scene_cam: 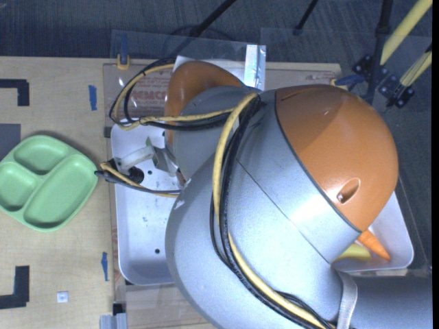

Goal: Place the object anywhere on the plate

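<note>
The grey-and-orange arm (288,204) fills the frame's centre; its gripper (161,160) sits over the left white bin (137,252). A pale green divided plastic plate (44,181) lies at left on the bench (48,266). An orange carrot-shaped object (374,245) lies lower right.

White bin (137,252) on wooden table (55,266); blue tape marks (92,97) and black tape marks (20,283) along table's left part.

- Arm (274,238): smooth grey housing with rounded joint sections.
- Joint caps (336,156): glossy orange domes.
- Cables (223,177): black and yellow, routed externally along the housing.
</note>
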Controlling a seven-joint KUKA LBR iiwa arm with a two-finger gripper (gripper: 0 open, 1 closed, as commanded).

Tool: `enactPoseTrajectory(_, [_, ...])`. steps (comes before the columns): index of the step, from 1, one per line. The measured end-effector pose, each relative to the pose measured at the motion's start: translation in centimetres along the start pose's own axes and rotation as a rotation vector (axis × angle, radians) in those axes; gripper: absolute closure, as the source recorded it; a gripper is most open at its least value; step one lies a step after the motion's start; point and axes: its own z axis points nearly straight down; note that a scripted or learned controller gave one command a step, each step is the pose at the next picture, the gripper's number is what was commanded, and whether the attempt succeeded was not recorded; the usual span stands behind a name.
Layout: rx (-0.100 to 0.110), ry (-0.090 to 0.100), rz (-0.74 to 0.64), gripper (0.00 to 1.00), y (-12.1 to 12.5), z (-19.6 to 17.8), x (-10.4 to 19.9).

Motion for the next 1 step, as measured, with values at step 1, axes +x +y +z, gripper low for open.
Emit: enactPoseTrajectory(1, [0.000,-0.009,-0.094,0.00,0.88,-1.03,-6.79])
